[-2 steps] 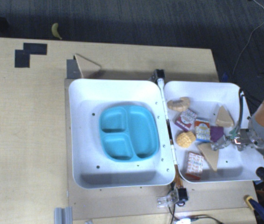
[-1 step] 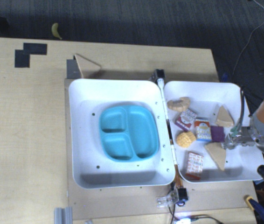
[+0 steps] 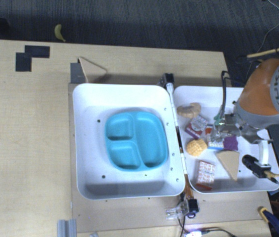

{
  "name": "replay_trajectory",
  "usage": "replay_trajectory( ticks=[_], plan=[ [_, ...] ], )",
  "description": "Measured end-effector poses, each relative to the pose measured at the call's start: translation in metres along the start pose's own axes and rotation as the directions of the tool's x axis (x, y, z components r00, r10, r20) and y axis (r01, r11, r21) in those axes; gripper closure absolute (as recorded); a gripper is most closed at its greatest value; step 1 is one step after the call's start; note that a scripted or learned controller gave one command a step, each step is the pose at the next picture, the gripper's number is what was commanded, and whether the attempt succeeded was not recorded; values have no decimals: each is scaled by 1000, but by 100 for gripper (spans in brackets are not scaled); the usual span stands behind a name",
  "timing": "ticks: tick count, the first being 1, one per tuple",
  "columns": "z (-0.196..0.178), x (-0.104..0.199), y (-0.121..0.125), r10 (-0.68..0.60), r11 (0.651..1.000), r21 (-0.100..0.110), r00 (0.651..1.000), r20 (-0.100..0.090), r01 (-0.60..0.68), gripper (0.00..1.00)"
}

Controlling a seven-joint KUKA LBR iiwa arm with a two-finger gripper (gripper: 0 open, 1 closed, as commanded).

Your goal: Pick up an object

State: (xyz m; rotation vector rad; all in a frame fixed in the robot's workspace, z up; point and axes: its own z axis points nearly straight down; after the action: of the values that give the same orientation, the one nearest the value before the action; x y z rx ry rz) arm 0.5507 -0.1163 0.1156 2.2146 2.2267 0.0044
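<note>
The right white bin holds several small things. Among them are a beige lump, a clear red-tinted packet, a round yellow item, a purple piece, a tan wedge and a red-and-white packet. My gripper reaches in from the right and sits low over the middle of this bin. It is just above the purple piece and to the right of the red-tinted packet. Nothing can be seen held in it.
The left white bin holds a blue divided tray. A black bar runs along the seam between the two bins. The grey arm with its orange band crosses the right bin's far right side.
</note>
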Motion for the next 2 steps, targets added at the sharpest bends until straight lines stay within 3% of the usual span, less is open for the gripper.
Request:
replay_trajectory(
  ticks=[1, 2],
  plan=[
    [0, -1, 0, 1, 1000, 0, 1000, 1, -1, 0],
    [-11, 0, 1, -2, 1000, -2, 1000, 0, 2, 100]
  ],
)
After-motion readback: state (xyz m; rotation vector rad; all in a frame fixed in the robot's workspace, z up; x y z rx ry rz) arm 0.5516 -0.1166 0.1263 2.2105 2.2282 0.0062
